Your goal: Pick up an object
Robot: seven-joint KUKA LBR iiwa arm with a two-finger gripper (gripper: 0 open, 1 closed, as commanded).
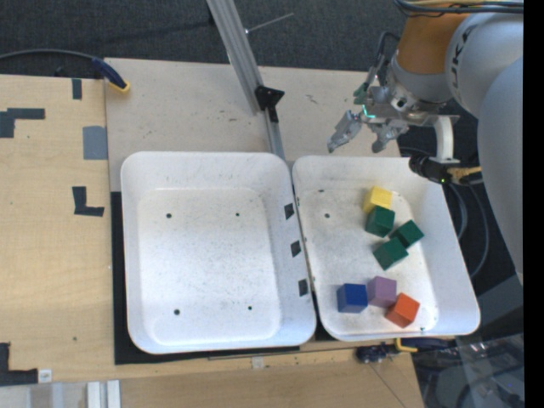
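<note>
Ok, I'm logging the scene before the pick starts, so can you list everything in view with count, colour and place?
Small yellow cube: one, yellow, right bin, far end.
Dark green cubes: three, green, right bin, clustered just nearer than the yellow one.
Blue cube: one, blue, right bin, near end.
Purple cube: one, purple, beside the blue one.
Orange cube: one, orange, right bin, near corner.
Shallow white bins: two, white, side by side on the bench.
Grey metal bar: one, grey, slanting down to the bins' join.
Robot arm: one, grey with orange band, from the right.
Claw: one, above the right bin's far edge, holding nothing.
</note>
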